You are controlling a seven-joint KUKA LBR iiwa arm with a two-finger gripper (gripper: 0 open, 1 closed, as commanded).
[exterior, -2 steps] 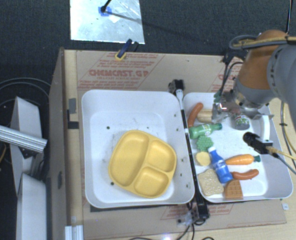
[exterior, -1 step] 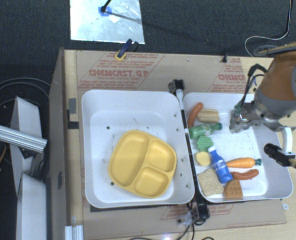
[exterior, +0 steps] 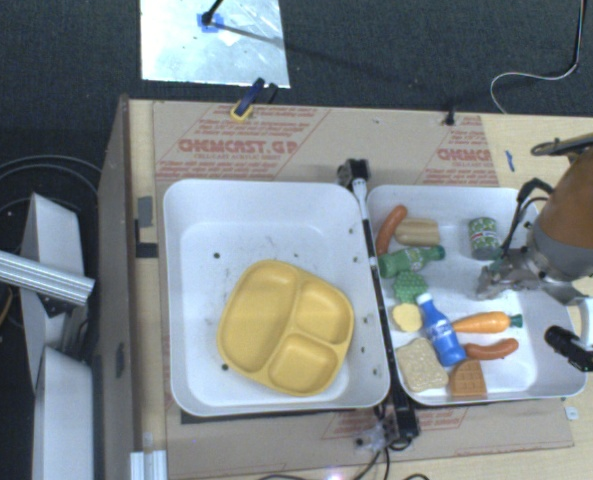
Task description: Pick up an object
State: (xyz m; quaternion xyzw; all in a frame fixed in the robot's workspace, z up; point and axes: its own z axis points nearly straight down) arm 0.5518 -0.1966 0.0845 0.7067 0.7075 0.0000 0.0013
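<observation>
The right bin (exterior: 546,376) holds a scatter of toy food. A red sausage (exterior: 389,228) and a tan bread roll (exterior: 417,233) lie at its back left, and a green can (exterior: 483,236) stands at the back middle. A green bottle (exterior: 411,260), a green broccoli piece (exterior: 409,287), a yellow round piece (exterior: 406,317) and a blue bottle (exterior: 442,333) run down the left side. A carrot (exterior: 481,322), a second sausage (exterior: 491,348), a bread slice (exterior: 422,364) and an orange cracker (exterior: 467,378) lie at the front. My gripper (exterior: 498,276) hangs low over the bin floor, just above the carrot and right of the can.
The left bin (exterior: 201,268) holds a yellow compartment plate (exterior: 286,325). A divider rail (exterior: 371,268) runs between the two bins. Cardboard (exterior: 276,138) covers the bench behind the bins. The arm's orange band (exterior: 581,208) stands over the right bin's far right edge.
</observation>
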